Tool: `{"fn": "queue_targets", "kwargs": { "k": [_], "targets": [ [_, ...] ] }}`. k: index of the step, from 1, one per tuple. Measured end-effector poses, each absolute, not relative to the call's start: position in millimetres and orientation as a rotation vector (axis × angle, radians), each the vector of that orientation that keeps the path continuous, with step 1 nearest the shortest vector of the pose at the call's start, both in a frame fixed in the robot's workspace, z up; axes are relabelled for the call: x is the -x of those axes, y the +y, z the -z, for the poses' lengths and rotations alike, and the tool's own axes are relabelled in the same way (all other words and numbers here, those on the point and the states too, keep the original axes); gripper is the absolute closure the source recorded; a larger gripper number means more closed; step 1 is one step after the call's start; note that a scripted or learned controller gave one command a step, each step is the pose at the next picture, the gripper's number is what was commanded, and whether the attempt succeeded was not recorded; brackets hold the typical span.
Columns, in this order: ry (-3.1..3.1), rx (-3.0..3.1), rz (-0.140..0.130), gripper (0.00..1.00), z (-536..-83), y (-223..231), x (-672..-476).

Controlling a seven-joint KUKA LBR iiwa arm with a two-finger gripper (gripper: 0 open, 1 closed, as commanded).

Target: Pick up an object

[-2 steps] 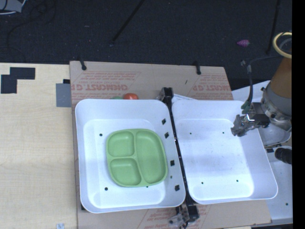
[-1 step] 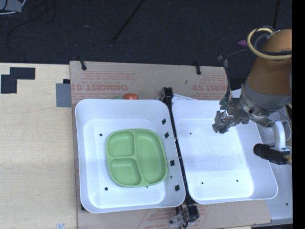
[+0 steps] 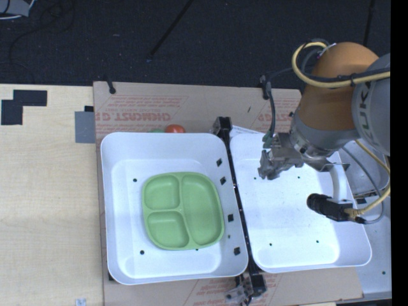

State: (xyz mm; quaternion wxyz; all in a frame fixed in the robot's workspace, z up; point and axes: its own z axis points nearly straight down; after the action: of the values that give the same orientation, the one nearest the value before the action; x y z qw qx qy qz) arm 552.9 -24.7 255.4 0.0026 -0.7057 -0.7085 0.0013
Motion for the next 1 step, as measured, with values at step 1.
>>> {"fn": "queue_targets", "kwargs": {
  "k": [1],
  "targets": [
    [-2.224,2.216,-0.002,1.00,-257.3,31.8,-564.9]
  ]
}}
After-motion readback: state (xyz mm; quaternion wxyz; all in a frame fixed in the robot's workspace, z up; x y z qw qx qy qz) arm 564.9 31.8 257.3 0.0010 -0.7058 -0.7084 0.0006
